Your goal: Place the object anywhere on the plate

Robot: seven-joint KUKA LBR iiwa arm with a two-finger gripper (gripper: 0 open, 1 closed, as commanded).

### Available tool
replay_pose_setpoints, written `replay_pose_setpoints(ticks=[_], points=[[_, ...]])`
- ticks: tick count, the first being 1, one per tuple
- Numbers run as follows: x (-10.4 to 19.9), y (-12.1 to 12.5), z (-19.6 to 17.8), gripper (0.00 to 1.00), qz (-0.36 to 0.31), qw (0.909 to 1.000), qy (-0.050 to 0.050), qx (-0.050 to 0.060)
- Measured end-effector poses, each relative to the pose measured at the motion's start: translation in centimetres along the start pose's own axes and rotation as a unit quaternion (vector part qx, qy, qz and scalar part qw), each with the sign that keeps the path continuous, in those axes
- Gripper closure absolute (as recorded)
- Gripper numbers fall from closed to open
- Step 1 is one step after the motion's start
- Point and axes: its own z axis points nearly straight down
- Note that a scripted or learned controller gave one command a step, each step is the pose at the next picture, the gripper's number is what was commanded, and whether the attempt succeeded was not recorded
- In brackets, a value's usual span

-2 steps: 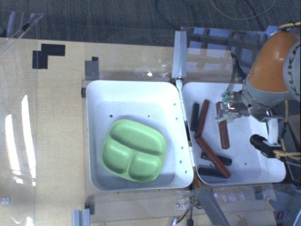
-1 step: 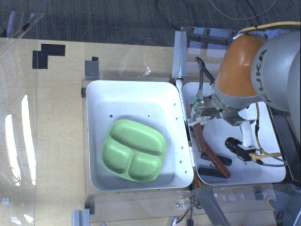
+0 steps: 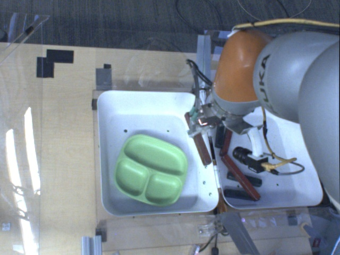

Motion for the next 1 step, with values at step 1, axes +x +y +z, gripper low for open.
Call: replay_pose_setpoints(ticks=[1], points=[[7.66, -3.53, 4.1, 1.0, 0.008, 1.0, 0.0, 0.002]])
